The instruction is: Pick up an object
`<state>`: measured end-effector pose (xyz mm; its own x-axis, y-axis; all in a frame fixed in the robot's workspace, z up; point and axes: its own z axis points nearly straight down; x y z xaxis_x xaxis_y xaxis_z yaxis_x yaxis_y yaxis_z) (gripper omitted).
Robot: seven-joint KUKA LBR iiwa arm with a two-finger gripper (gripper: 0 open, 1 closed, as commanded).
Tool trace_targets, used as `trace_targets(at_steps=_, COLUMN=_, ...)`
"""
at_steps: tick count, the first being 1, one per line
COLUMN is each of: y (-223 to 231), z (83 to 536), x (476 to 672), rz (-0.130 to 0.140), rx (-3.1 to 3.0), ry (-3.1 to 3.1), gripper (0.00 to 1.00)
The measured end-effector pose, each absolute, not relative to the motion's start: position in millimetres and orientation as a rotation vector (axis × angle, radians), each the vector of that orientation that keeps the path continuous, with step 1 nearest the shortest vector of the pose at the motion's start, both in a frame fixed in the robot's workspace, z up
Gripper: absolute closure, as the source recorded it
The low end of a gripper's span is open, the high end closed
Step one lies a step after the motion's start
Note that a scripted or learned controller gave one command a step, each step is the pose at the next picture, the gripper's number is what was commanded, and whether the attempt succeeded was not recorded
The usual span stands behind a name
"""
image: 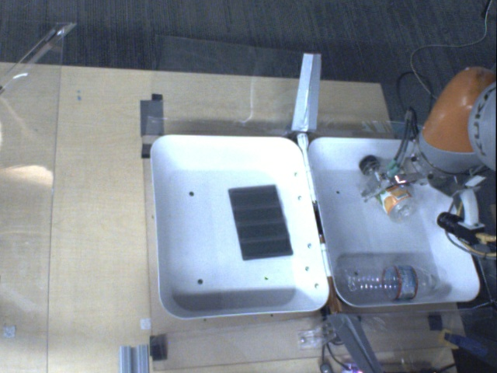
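My gripper (pixel 378 179) reaches in from the right and hangs low over the upper middle of the right bin (pixel 342 231). A small clear object with an orange part (pixel 396 200) lies just right of and below the gripper's tip, very close to it; whether they touch is unclear. A clear plastic bottle with a blue label (pixel 386 281) lies on its side along the right bin's front wall. A black ribbed rectangular pad (pixel 260 221) lies flat in the middle of the left bin (pixel 178 208).
The arm's orange band (pixel 454 123) and grey wrist stand over the right bin's right edge. Cables (pixel 466 231) hang at the far right. A metal post (pixel 307 99) stands behind the seam between the bins. A clear panel covers the bench at left.
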<state>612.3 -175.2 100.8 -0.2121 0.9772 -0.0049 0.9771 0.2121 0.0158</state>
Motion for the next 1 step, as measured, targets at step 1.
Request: trace_targets(at_steps=1, y=-154.3, z=190.6, x=647.7, rz=0.004, rx=1.94, ry=2.466, gripper=1.0)
